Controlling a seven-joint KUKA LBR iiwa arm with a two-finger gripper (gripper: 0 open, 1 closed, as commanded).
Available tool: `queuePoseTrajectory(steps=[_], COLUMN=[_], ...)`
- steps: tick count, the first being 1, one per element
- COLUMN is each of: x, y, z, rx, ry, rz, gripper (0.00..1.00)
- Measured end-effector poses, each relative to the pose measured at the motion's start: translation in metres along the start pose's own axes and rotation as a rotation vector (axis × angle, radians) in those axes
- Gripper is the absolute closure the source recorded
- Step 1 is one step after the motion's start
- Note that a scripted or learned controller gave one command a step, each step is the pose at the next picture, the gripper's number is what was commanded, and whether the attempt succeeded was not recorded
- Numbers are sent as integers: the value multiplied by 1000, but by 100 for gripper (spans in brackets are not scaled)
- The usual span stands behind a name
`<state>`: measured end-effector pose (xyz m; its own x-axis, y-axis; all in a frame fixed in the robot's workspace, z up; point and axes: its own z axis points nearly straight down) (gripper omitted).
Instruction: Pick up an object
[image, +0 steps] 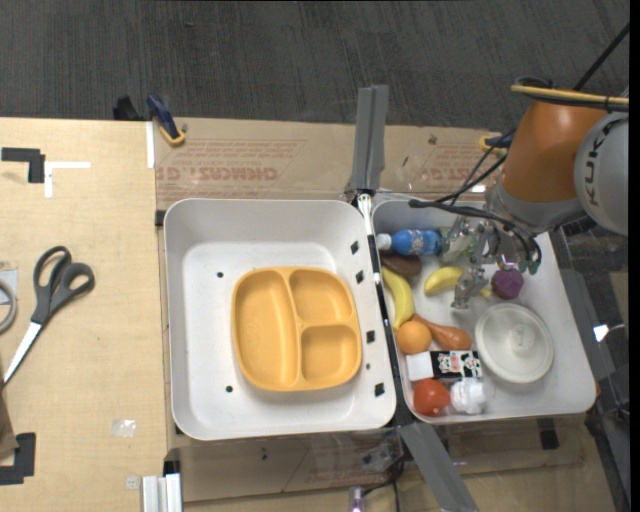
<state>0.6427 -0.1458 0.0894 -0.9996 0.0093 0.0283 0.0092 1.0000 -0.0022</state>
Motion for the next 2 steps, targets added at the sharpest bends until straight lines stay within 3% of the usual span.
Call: queuePoseTrajectory(steps=[1, 2], x=[-4, 8], y=[1, 54], z=[-11, -3], rx=[1, -5], ry=[-19, -31], rz=[-1, 197], gripper=[100, 100])
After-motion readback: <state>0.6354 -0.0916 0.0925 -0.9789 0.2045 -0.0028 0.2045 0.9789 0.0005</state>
